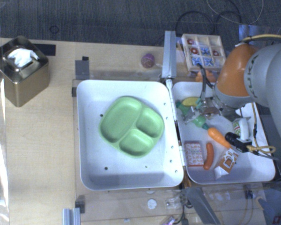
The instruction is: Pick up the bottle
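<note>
Presently the gripper (207, 108) sits low in the right bin (262, 175), its jaw state not discernible, just beside what appears to be the green-capped bottle (196, 121) near the divider; advise centring over the body and clearing the carrot (218, 137) before closing.

Grey arm (267, 74) from right; wrist down; gripper (205, 108) low

A pale wooden bench top (37, 149) bears a square brass-coloured box (21, 71) holding white tissue near its far left corner. Beyond it lies dark grey carpeted floor (107, 13) with thin looping cables (234, 6).
</note>
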`<move>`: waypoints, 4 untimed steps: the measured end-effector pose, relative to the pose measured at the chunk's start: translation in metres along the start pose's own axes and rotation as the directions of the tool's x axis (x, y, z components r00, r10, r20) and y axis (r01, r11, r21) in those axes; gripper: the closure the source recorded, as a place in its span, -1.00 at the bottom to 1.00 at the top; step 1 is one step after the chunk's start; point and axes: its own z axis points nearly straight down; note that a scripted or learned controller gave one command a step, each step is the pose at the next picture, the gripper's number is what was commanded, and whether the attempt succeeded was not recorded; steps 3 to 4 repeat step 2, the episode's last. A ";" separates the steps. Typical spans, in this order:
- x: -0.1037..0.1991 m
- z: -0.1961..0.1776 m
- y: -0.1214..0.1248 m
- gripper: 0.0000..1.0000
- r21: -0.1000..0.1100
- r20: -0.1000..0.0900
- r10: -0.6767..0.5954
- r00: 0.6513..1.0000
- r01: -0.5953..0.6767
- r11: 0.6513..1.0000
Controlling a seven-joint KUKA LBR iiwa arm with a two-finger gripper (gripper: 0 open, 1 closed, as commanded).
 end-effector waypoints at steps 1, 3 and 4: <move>-0.002 -0.013 0.002 1.00 -0.005 0.004 0.001 1.000 -0.001 1.000; 0.031 -0.138 0.036 1.00 0.003 0.001 0.247 0.969 -0.247 0.969; 0.031 -0.138 0.036 1.00 0.003 0.001 0.247 0.969 -0.247 0.969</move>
